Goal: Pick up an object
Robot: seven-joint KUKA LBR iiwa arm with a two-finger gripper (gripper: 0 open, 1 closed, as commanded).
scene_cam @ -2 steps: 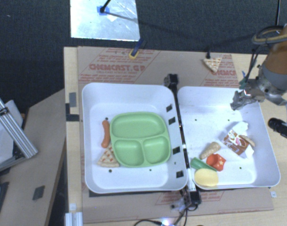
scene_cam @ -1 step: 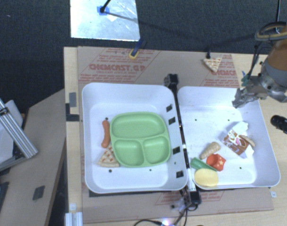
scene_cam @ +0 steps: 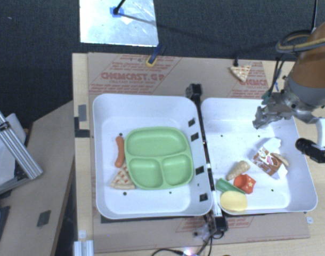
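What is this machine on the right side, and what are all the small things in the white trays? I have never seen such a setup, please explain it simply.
It is a robot arm, grey with an orange band, reaching in from the right. One camera looks down at a slant from above the bench. Its gripper, a two-finger hand, hangs over the right bin; nothing is visibly held. That bin holds toy food: a wrapped snack, a potato-like piece, a red piece, a green piece and a yellow piece. The left bin holds a green divided plate, a toy sausage and a waffle slice.
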